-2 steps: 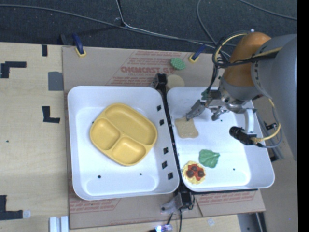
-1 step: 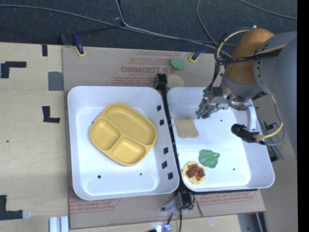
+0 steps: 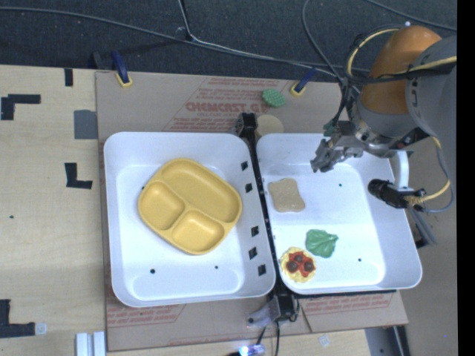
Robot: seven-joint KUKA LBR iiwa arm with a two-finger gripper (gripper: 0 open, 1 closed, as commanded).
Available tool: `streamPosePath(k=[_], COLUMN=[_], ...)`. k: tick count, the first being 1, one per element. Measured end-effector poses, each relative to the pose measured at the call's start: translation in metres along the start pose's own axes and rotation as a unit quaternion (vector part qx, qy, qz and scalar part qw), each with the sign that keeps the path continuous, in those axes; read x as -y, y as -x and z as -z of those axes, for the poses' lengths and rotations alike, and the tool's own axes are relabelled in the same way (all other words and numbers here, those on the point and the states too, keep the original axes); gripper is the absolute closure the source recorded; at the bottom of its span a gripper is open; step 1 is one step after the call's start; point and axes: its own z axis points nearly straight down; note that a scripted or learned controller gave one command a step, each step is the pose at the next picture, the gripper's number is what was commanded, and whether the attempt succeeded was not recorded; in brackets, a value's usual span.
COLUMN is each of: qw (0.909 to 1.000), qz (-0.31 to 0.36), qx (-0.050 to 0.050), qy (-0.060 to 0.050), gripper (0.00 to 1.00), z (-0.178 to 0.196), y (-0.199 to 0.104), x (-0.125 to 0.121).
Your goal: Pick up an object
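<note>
In the right bin [image 3: 386,269] lie a tan slice of toast [image 3: 286,196], a green leaf [image 3: 321,242] and a small pizza with red topping [image 3: 298,265]. My gripper [image 3: 323,161] hangs over the bin's back part, up and to the right of the toast and apart from it. I see nothing between its dark fingers. The grey arm with its orange band [image 3: 401,58] comes in from the right.
A yellow divided plate [image 3: 190,205] lies in the left bin [image 3: 126,273]. A small green object [image 3: 273,97] rests on the cardboard behind the bins. Black clips [image 3: 248,124] join the bins along the middle divider. Cables run across the dark back.
</note>
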Motion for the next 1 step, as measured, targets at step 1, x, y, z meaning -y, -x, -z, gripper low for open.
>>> streamPosePath(k=[1], qw=[1.0000], qz=[0.000], qx=[0.000], qy=[0.000], gripper=[1.00], z=[0.0407], y=[-0.0003], x=[-0.0009])
